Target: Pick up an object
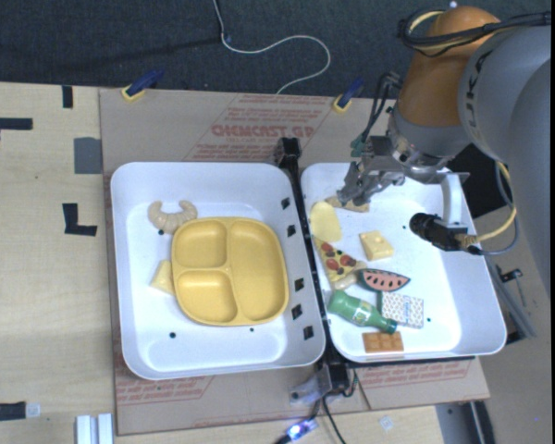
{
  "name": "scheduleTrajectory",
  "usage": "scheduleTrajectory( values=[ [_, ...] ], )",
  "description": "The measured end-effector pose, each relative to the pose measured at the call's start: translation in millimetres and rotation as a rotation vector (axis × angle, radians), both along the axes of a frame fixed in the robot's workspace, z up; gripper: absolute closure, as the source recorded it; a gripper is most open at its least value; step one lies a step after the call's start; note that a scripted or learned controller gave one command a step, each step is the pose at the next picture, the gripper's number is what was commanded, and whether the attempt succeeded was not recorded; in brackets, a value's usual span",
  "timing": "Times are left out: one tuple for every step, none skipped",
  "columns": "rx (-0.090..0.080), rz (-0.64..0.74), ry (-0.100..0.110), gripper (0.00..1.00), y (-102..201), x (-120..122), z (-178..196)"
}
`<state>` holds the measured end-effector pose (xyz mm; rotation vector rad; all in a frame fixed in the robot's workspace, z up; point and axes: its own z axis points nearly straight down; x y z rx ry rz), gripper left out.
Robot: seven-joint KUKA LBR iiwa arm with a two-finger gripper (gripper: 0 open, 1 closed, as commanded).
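My gripper [355, 191] hangs low over the back left corner of the right bin [472, 303], right above a small tan item [355, 205] that it partly hides. Just in front of it lie a pale yellow wedge [325, 220] and a cheese block [376, 245]. Further forward sit a pizza slice [338, 262], a watermelon slice [384, 280], a green bottle [359, 310], a checkered packet [405, 309] and an orange cracker [383, 342].
The left bin [134, 202] holds a yellow divided plate [229, 271], a croissant [171, 215] and a yellow wedge [161, 277] tucked under the plate's left edge. The black divider [301, 248] separates the bins. The arm's orange band [439, 72] looms over the right bin's back.
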<state>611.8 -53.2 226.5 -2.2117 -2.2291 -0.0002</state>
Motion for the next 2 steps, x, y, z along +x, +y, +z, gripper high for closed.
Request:
scheduleTrajectory(
  values=[
    [-0.001,-0.005,0.000,1.00,-4,-1,5],
    [-0.003,-0.007,0.002,1.00,-3,-11,-12]
  ],
)
